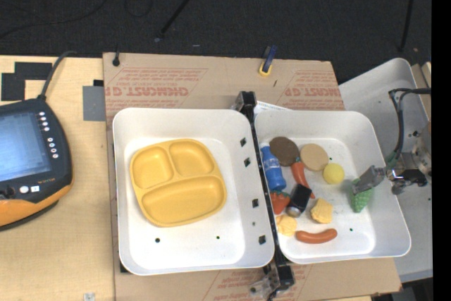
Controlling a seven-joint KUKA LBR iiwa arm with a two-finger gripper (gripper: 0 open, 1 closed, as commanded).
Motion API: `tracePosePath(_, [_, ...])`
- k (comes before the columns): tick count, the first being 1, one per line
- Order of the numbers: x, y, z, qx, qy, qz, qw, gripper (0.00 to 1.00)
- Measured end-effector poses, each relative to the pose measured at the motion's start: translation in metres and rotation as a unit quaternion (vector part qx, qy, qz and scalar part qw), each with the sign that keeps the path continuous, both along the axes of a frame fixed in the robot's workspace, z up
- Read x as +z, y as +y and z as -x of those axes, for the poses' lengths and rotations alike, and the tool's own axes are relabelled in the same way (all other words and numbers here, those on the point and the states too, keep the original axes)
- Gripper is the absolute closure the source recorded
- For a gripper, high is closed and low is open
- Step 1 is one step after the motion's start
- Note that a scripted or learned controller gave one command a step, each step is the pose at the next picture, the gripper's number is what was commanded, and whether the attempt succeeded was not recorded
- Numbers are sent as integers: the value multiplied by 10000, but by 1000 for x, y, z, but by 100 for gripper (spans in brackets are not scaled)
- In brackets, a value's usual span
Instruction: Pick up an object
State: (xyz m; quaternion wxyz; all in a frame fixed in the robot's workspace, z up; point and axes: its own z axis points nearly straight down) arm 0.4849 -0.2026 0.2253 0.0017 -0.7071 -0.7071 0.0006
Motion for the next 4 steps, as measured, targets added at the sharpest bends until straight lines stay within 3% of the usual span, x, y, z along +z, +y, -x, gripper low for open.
tracePosePath(1, [10, -1, 0, -5, 7, -4, 10000, 100])
tracePosePath(2, [3, 80, -12, 37, 1, -15, 10000, 100])
tracePosePath(3, [27, 142, -39, 35, -19, -1, 10000, 100])
tracePosePath(4, [57, 201, 11, 21, 8, -4, 10000, 100])
